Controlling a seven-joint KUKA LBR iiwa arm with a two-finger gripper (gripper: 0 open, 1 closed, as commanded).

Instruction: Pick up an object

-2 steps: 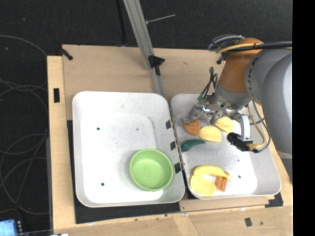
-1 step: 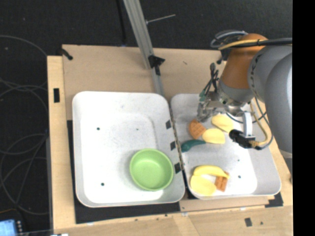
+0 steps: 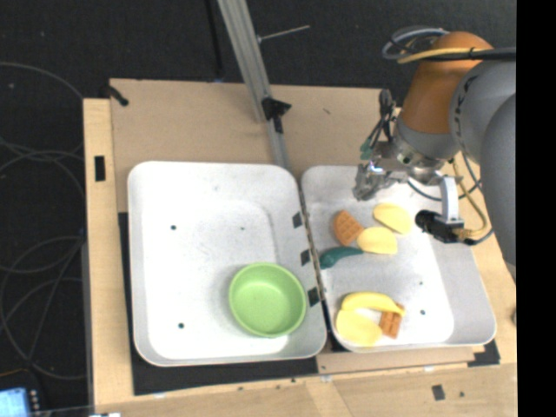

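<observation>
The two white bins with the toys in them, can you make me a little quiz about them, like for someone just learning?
1. True or false: the round green plastic bowl sits in the left white bin.
2. Which lies nearest the gripper? A) the green bowl B) the small orange waffle-patterned piece C) the yellow banana-shaped piece
3. Fill in: the teal-handled tool lies in the right white bin, by the ____ between the two bins.

Key: 1 true; 2 B; 3 divide.
</observation>
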